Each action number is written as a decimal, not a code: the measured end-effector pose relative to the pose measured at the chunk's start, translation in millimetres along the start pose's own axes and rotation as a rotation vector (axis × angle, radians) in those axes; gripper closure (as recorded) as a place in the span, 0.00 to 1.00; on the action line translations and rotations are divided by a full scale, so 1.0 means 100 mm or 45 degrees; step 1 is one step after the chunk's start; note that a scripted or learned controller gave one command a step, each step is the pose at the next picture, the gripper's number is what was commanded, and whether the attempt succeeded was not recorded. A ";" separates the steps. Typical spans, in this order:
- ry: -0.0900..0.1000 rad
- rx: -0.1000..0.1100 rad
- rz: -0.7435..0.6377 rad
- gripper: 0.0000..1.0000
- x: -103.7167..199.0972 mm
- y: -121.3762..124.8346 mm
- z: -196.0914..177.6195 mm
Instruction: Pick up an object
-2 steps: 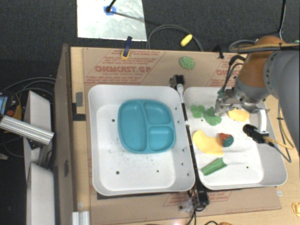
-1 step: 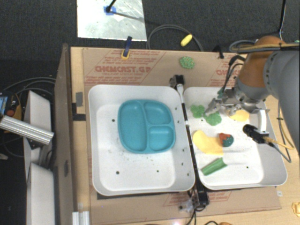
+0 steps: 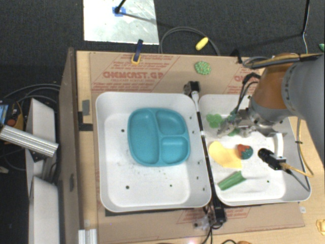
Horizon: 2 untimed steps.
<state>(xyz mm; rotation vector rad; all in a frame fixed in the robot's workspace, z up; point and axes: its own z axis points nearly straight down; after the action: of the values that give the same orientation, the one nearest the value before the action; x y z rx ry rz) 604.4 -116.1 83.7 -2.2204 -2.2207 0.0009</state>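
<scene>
Counts, bench scene
2 white bins [image 3: 109, 151] [image 3: 292, 189]; 1 blue divided plate [image 3: 158, 136] left; right bin: 1 yellow piece [image 3: 225, 155], 1 green stick [image 3: 230, 180].

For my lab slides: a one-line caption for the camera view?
Grey arm's gripper lowered into the right white bin of small toys; teal divided plate in the left bin.

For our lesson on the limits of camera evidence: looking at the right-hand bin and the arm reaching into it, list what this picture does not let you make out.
- Gripper: open or shut is unclear; small and blurred under the wrist, camera view.
- Green object beside it: its identity is too blurred to tell.
- Red and teal item: too small to name.
- Arm: cut off by the right edge.
</scene>
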 end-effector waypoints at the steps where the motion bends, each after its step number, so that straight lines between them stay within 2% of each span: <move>1: -0.004 -0.013 -0.007 0.00 -0.12 0.46 -0.51; 2: 0.002 0.004 -0.002 0.00 0.17 -0.03 0.02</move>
<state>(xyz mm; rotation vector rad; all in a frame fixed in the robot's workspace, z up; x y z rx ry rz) 601.7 -99.0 81.9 -2.2163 -2.2199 0.0029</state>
